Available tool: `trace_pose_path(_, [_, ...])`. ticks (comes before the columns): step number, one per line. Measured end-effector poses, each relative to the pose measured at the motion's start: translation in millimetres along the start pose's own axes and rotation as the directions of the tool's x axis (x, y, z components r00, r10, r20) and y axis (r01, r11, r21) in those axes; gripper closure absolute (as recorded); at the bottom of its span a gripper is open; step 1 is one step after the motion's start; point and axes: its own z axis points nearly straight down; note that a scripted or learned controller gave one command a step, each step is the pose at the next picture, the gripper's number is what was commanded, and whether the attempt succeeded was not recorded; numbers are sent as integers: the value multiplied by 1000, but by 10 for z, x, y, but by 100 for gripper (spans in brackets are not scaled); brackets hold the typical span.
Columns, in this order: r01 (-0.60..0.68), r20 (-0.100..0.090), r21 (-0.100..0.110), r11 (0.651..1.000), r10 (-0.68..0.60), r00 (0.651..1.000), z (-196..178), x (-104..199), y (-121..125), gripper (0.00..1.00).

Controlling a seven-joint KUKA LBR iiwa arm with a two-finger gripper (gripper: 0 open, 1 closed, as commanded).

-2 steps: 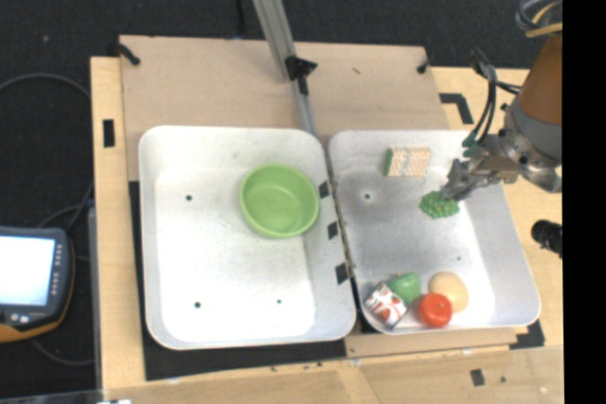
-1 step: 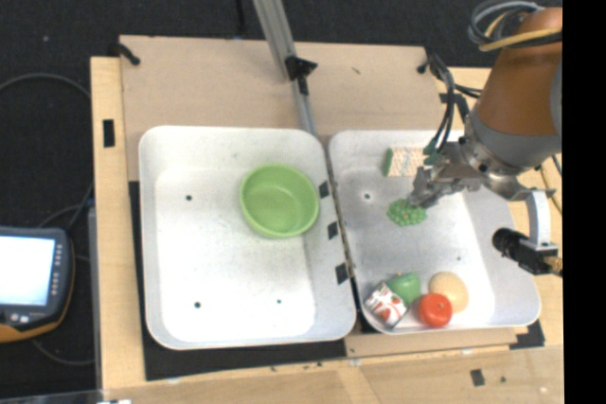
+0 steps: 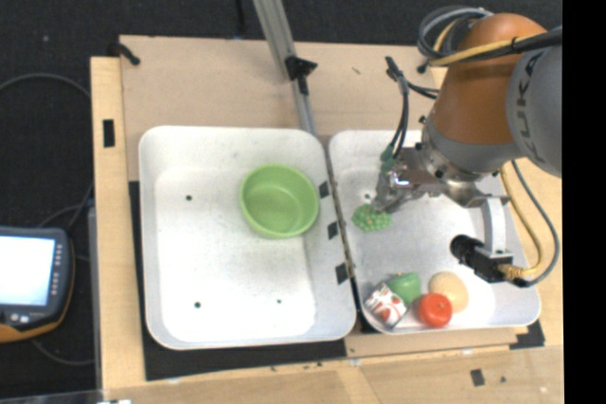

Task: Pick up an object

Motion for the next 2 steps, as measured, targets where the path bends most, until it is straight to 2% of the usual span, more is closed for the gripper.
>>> trace_pose_path(1, [1, -1, -1, 1000, -1, 1000, -62, 531, 35, 100])
trace_pose_path(2, [1, 0, 0, 1000, -1, 1000, 68, 1134, 108, 100])
